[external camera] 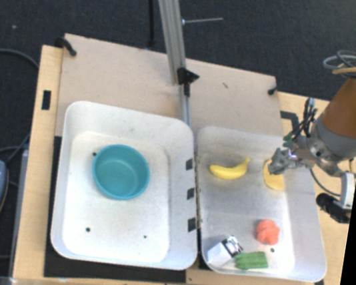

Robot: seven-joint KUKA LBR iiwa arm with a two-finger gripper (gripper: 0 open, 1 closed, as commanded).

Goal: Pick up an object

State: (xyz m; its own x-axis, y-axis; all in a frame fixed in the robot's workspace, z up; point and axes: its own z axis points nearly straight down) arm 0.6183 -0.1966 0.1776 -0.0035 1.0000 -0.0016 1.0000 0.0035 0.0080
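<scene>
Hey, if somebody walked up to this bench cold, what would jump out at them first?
Probably the teal bowl, alone in the left bin. Next, the arm's gripper at the back of the right bin, right over a small yellow object, with a banana just to its left. Near that bin's front sit a red-orange object, a green object and a small white-and-black item.
</scene>
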